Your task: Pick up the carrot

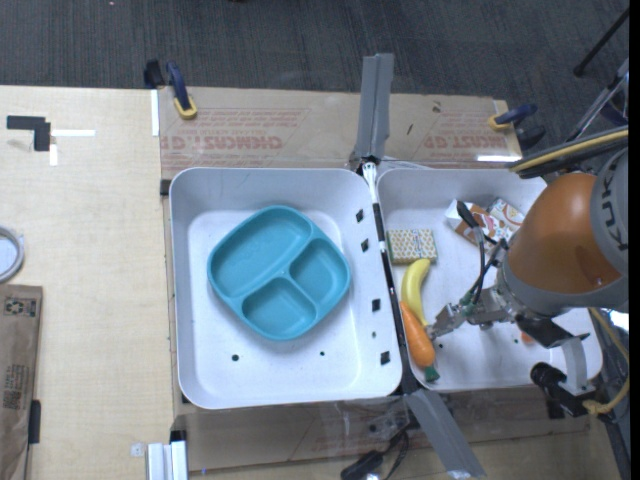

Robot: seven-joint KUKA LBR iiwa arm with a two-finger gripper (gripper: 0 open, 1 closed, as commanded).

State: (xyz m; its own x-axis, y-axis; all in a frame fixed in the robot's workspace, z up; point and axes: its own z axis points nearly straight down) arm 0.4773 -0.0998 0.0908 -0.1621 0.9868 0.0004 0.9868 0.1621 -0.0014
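The gripper [447,320] is low inside the right bin [470,373], reaching leftward from under the arm's orange band [565,230]. Its fingers [440,326] appear slightly parted with nothing seen between them; their tips are small and partly blurred, so the exact opening is not measurable.

The carrot [417,337] lies just left of the fingertips, close to them but with contact not confirmed. It rests lengthwise against the right bin's left wall, orange body running away from the camera and its green end [430,373] toward the near rim. On the far side of the fingers, just beyond the carrot's upper end, a banana [414,284] lies near the same wall, touching or nearly touching the carrot. Farther beyond that sits a tan waffle-textured square [411,244]. Some packaged items [487,220] lie at the bin's far side, beside the orange band.

Open room: bare bin floor shows to the right of the carrot and nearer the camera from the fingers. To the left of the carrot the dividing wall [381,268] allows no clearance.

Past that wall, the left bin [190,298] holds a blue divided plate [279,272], well apart from the fingers.
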